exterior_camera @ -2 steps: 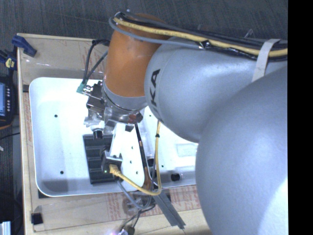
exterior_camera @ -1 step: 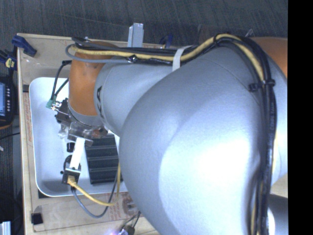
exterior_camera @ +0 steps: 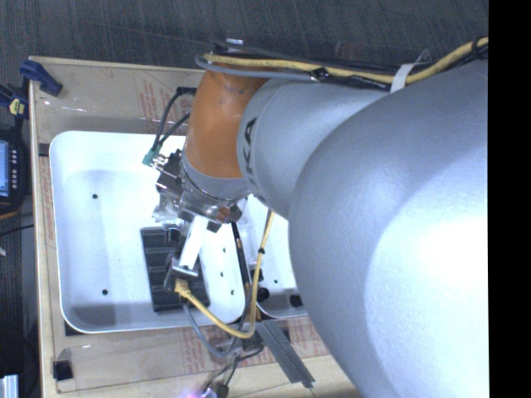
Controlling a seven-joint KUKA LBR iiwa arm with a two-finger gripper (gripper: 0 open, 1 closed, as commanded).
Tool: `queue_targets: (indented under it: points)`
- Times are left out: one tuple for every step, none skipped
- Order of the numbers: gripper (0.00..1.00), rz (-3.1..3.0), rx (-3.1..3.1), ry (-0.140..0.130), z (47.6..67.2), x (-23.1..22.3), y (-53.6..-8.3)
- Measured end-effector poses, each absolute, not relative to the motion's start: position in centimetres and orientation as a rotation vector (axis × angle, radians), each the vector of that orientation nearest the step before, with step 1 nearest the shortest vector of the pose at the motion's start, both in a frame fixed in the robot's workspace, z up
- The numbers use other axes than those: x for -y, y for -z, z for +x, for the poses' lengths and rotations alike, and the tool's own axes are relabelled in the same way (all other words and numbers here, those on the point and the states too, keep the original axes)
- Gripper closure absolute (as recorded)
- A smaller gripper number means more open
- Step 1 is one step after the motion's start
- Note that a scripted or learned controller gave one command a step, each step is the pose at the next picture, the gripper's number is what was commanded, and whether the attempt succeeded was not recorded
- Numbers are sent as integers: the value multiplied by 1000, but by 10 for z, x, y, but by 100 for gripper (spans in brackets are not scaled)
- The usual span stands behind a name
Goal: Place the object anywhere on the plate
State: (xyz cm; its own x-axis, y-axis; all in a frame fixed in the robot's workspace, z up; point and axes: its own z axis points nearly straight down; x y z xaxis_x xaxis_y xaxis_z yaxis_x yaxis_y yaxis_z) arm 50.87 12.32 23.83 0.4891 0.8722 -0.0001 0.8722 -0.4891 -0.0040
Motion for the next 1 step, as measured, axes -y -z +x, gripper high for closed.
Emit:
queue_targets:
  points:
    - [100,-2731,1545,-7,546,-51,-222]
